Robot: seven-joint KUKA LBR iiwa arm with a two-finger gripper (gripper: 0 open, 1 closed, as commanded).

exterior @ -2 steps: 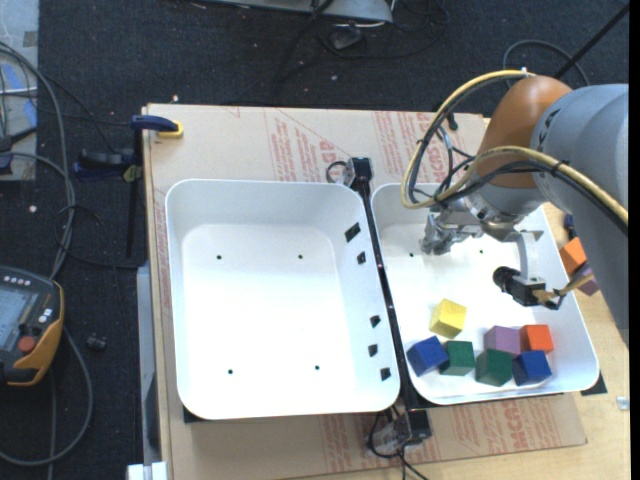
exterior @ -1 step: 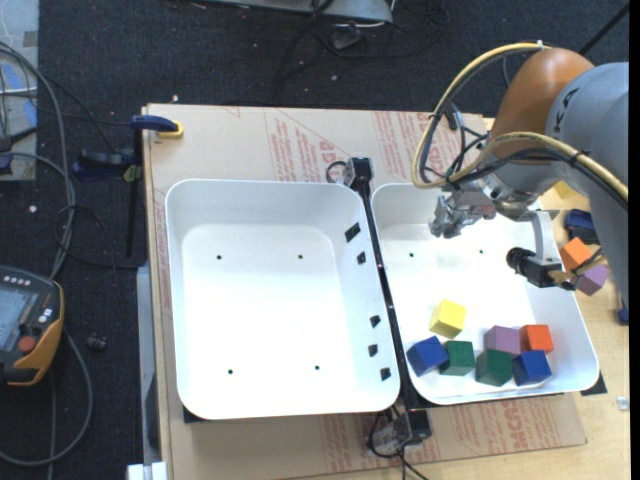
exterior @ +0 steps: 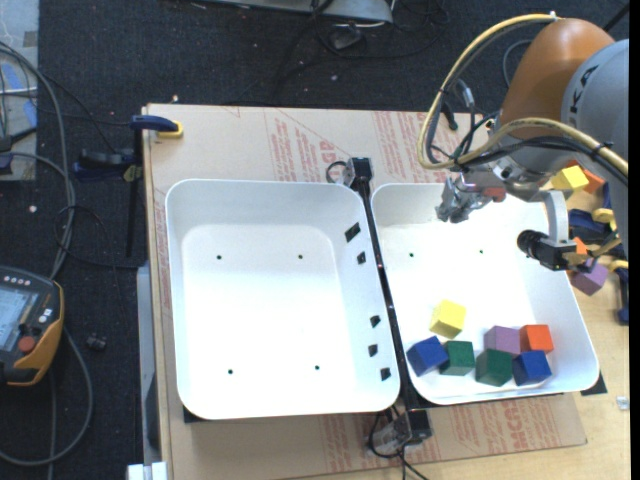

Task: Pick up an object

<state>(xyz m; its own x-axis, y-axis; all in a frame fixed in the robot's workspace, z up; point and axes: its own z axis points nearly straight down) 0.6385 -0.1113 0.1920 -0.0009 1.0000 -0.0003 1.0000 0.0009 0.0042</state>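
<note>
Nearest the camera sat a cluster of small blocks (exterior: 485, 353) along the front edge of the right bin (exterior: 420, 218): a yellow block (exterior: 448, 318) a little apart behind them, then two blue, two green, a purple and an orange one packed close together. Well behind them, the gripper (exterior: 455, 206) hung over the bin's back part, near its far wall; whether it was open or closed could not be told, and nothing was seen in it. The grey arm (exterior: 570, 78) with its orange band reached in from the right, looped with yellow-sheathed cables. Beside it, the left bin (exterior: 190, 208) touched the right one along a black-clipped seam. Both rested on a brown cardboard-covered surface (exterior: 260, 133). Around it lay dark carpet (exterior: 100, 28) strewn with cables, and a handheld control pendant (exterior: 25, 318) at the left.
</note>
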